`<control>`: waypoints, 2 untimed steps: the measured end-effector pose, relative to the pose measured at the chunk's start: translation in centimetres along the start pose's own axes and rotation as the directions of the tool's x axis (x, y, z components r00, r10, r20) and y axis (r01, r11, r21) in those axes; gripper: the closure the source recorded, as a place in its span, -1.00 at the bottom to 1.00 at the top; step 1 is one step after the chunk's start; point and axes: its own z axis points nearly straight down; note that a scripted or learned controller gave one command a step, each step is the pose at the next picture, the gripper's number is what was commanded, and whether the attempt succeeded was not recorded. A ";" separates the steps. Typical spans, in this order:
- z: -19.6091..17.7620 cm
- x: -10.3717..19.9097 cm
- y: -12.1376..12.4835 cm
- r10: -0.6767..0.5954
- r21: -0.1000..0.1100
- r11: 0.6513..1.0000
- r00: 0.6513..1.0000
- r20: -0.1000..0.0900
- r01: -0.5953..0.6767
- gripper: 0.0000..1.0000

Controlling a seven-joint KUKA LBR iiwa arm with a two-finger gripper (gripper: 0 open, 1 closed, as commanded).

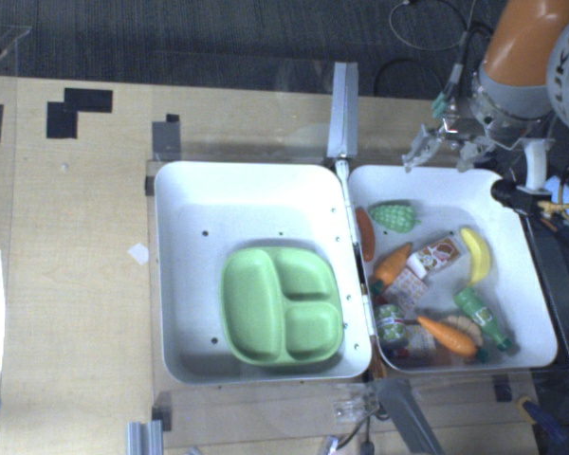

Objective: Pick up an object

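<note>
My gripper [448, 152] hangs over the far rim of the right bin [522, 254], its two fingers spread open with nothing between them. Below it in that bin lie a green strawberry-like toy [394, 217], a yellow banana [474, 254], a small carton [436, 256], two carrots [392, 264] [446, 335], a green bottle [482, 317], a red sausage [364, 234] along the left wall, and a small green can [390, 322]. All lie apart from the gripper.
The left bin [190, 216] holds a green divided plate [281, 303]. A metal divider post [341, 112] stands between the bins at the back. Cables [427, 27] trail behind the arm at the upper right.
</note>
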 end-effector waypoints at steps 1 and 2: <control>14.5 -0.5 1.0 0.067 0.001 0.998 0.998 0.000 -0.067 -1.00; 6.4 1.5 1.2 0.018 -0.005 1.000 1.000 0.000 -0.018 -1.00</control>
